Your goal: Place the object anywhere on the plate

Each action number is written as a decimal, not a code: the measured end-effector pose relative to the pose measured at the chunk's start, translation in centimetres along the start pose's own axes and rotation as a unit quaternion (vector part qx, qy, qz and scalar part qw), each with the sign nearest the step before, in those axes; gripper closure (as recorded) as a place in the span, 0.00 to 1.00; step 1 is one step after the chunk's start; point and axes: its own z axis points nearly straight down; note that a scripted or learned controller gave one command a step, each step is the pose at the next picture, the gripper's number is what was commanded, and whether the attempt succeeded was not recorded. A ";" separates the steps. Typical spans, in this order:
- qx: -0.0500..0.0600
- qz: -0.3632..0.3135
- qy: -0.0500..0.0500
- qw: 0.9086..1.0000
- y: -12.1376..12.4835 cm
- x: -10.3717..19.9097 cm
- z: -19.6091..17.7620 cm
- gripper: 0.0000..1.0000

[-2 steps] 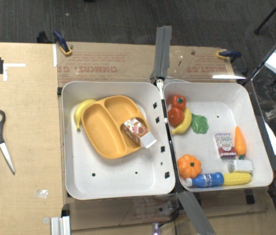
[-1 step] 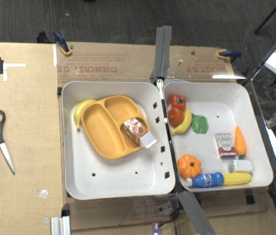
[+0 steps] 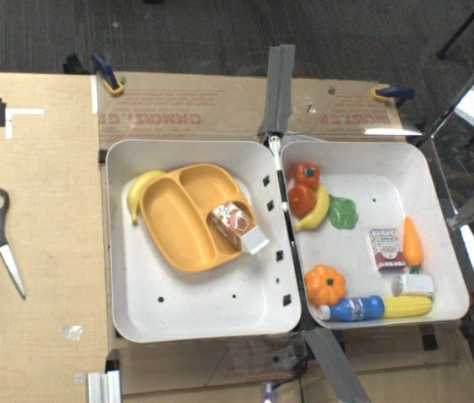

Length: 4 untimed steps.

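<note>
Gripper: nothing to read on the jaws, so their state cannot be told.

Task object: small carton (image 3: 237, 226), brown printed face with a pale end. It lies tipped over in the right compartment of the orange plate (image 3: 170, 225), its pale end hanging over the plate's lower-right rim. Long axis runs diagonally, upper-left to lower-right; the pale end points lower-right, toward the divider between the bins.

Left bin (image 3: 195, 309): holds the plate, which is oval, split into compartments, and set at a slant. A yellow banana (image 3: 139, 191) curves around the plate's upper-left edge, touching it or just beside it. The carton is the one thing on the plate.

Right bin (image 3: 371, 175): a red tomato (image 3: 302, 198) and a smaller red piece (image 3: 307, 173) just above it, both against a second banana (image 3: 314, 211) near the divider. Green leafy piece (image 3: 343, 212) just beside that banana. Small red-and-white box (image 3: 387, 248) toward the right, an orange carrot (image 3: 412, 242) standing roughly upright in view just beside it. Along the near wall: orange pumpkin (image 3: 325, 285), blue-and-white bottle (image 3: 353, 309) lying flat, corn cob (image 3: 407, 306) lying end to end with it, and a small pale item (image 3: 413, 285) above the cob.

Outside the bins: scissors (image 3: 0, 235) on the bench at left.
</note>
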 end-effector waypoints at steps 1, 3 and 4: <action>0.000 0.001 0.000 1.000 0.0 0.0 2.8 0.00; 0.000 0.060 0.001 0.998 -0.1 0.1 9.8 0.00; 0.000 0.060 0.000 0.998 0.0 0.0 9.0 1.00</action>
